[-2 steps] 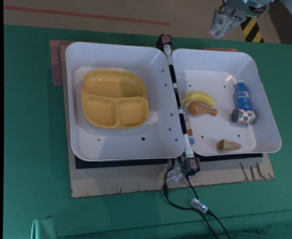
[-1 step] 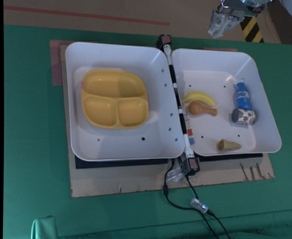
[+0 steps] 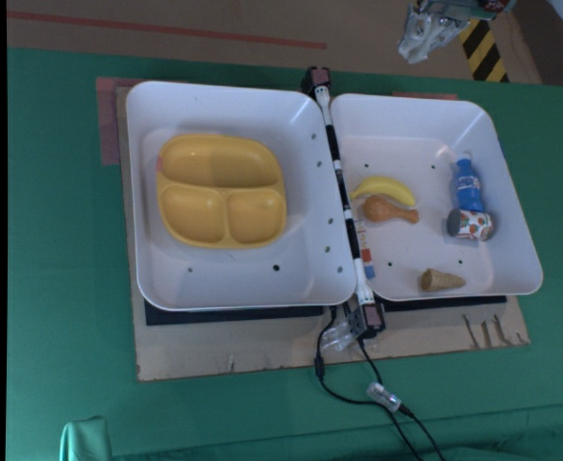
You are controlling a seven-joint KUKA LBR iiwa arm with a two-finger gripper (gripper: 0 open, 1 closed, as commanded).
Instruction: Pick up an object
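Your gripper (image 3: 424,35) hangs high at the top right of the camera view, above the bare brown floor beyond the far edge of the green bench cover (image 3: 61,257). It sits clear of both bins. Whether its jaws are apart or together, you cannot tell from this angle; nothing is visible between them.

Right bin (image 3: 512,257) carries all the loose items:
- Blue bottle (image 3: 467,185) lies near the right wall, roughly mid-depth, cap end toward the far edge.
- Patterned cup (image 3: 471,224) lies on its side just beside the bottle's near end, apparently touching it.
- Banana (image 3: 384,189) lies near the left wall, by the divider between the bins, arched with ends pointing down toward the near edge.
- Drumstick (image 3: 389,210) lies just below the banana, close to or touching it, its bone end pointing right.
- Ice-cream cone (image 3: 440,279) lies toward the near edge, well apart from the rest, roughly centred left to right.

Every one of these lies well below and away from the gripper in the view; the bottle is the nearest to it, and a stretch of the bin's far wall and bench cover lies between them.

Left bin (image 3: 147,257) holds a yellow divided tray (image 3: 221,189), three compartments, set toward the far left corner, flat on the bin floor.

Black cables (image 3: 358,387) trail off the near edge of the cardboard (image 3: 224,349) under the bins, across the bench cover.
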